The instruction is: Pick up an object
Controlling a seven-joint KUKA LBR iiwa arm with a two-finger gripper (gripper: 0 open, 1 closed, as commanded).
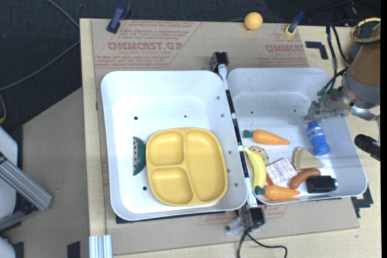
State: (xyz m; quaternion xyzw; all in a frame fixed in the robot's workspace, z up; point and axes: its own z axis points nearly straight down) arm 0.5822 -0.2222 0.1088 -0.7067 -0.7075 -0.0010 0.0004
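**Claw above blue bottle, right bin**

Claw point(325, 110) hangs by the right bin's point(284, 78) right edge; grip state unreadable. Blue bottle point(317, 138) lies just below it: probably light, rigid, slick plastic. Best taken across its middle. Carrot point(270, 138) and banana point(256, 167) lie leftward.

The tan cardboard sheet point(181, 39) under the two white bins carries red print. At its far left the large letters look like "CHEMCAST GP", with a smaller line above them too fine to read. A second red print at the far right point(284, 48) is partly covered and illegible.
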